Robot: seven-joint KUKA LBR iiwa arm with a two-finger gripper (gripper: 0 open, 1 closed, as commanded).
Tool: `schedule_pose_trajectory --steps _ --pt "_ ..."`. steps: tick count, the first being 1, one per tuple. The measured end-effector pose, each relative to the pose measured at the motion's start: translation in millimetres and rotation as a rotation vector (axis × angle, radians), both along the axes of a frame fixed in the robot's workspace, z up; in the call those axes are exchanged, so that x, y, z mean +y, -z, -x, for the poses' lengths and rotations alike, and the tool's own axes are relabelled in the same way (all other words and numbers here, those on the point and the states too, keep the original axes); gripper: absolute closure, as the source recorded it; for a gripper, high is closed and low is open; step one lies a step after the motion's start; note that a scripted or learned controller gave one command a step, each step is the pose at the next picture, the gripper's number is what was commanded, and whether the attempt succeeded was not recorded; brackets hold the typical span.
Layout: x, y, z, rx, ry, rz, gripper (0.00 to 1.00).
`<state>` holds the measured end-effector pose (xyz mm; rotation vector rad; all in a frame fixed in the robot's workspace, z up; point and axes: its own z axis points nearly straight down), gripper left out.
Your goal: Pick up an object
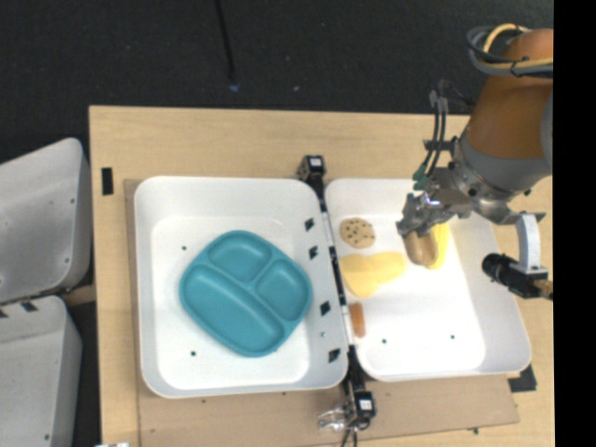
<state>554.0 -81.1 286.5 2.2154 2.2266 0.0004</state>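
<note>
While I hang over the right shallow white bin [484, 343], my two-finger gripper [421, 240] sits low at a brown and yellow rounded object [430, 249] | fingers: cannot tell if apart or clamped | nearby: pale yellow wedge [371, 273] just left, round speckled cookie [356, 232] | left bin [158, 361]: teal divided plastic tray [244, 291]

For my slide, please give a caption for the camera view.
Gripper low in the right bin over yellow items; teal tray in the left bin.
</note>
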Motion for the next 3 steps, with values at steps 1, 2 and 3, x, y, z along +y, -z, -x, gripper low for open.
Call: schedule_pose_trajectory --steps 1,2,3 --pt "45 4 -17 -0.001 -0.001 0.000 1.00" --pt "98 19 -16 0.002 -0.001 0.000 1.00" --pt "144 28 -17 0.002 -0.001 -0.001 1.00"
